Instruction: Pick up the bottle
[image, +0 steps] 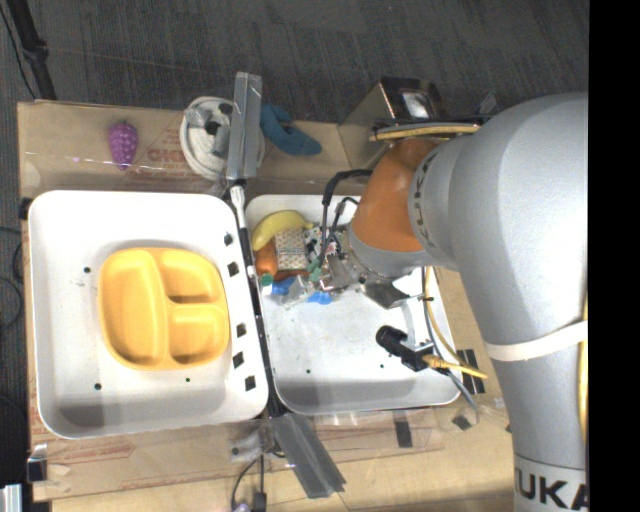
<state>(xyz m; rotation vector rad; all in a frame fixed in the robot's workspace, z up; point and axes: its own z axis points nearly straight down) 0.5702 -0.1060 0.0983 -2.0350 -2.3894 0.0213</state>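
Landmark: banana (277, 226), lying in the far left corner of the right bin (350, 385).
Bottle: apparently the orange thing (265, 261) just in front of the banana, touching it and lying against the bin's left wall; its shape is partly hidden in the clutter.
Chequered packet (291, 250): just right of the banana, beside the bottle.
Blue pieces (284, 290): in front of the banana, just past the bottle.
Gripper (322, 270): right of the banana, low over the clutter, just beyond the chequered packet; apart from the bottle.
Gripper state: cannot be told, since the wrist and clutter hide it.
Left bin (60, 400): left of the banana.
Yellow tray (165, 305): divided, in the left bin, well left of the banana.
Purple grape bunch (122, 143): on the bench, far left of and behind the banana.
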